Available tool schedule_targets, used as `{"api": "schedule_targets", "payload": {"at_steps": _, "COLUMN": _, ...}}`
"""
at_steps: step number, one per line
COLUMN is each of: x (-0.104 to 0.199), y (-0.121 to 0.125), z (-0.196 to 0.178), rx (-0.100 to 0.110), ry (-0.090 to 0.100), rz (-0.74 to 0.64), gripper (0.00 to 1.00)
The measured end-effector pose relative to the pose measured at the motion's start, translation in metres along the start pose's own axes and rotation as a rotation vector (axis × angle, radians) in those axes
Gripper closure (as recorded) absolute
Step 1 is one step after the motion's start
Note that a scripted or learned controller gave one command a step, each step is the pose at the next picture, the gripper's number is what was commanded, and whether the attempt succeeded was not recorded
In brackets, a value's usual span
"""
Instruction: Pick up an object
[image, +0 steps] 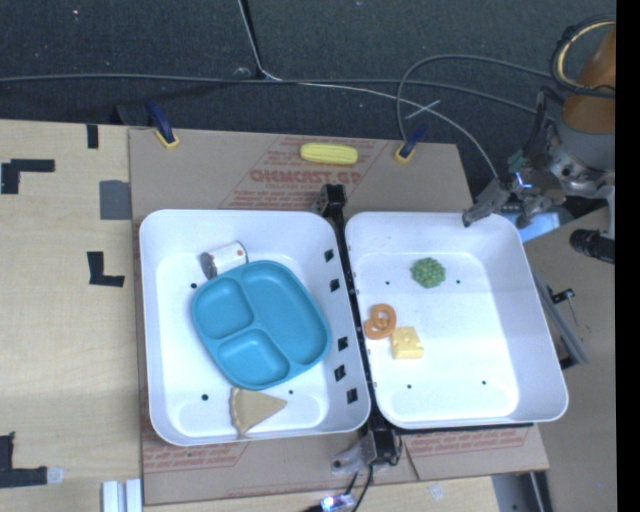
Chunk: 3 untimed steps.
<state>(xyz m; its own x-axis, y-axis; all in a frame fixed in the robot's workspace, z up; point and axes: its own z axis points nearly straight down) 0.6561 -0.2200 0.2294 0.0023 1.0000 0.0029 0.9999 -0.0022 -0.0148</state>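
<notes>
The end effector (490, 207) hovers at the right bin's (535, 400) far right corner; its finger state cannot be told. The green object (428, 271), nearest, lies just below-left of it inside that bin.

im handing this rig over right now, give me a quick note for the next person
Gripper: over the upper right corner of the right bin, nothing seen in it; whether the jaws are open is unclear.
Right bin: green ball, orange ring beside the yellow block.
Left bin: blue divided plate, small cup above it, tan wedge below it.
Yellow banana lies on the cardboard behind the bins.
Done: nothing picked yet. Left: grasp and lift one object.
</notes>
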Motion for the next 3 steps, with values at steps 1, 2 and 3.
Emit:
{"api": "schedule_targets", "payload": {"at_steps": 1, "x": 0.001, "y": 0.003, "z": -0.010, "rx": -0.014, "ry": -0.003, "rz": -0.004, "gripper": 0.00}}
{"api": "schedule_targets", "payload": {"at_steps": 2, "x": 0.001, "y": 0.006, "z": 0.034, "rx": -0.011, "ry": -0.004, "rz": -0.005, "gripper": 0.00}}
{"api": "schedule_targets", "payload": {"at_steps": 3, "x": 0.008, "y": 0.002, "z": 0.097, "rx": -0.007, "ry": -0.002, "rz": -0.005, "gripper": 0.00}}
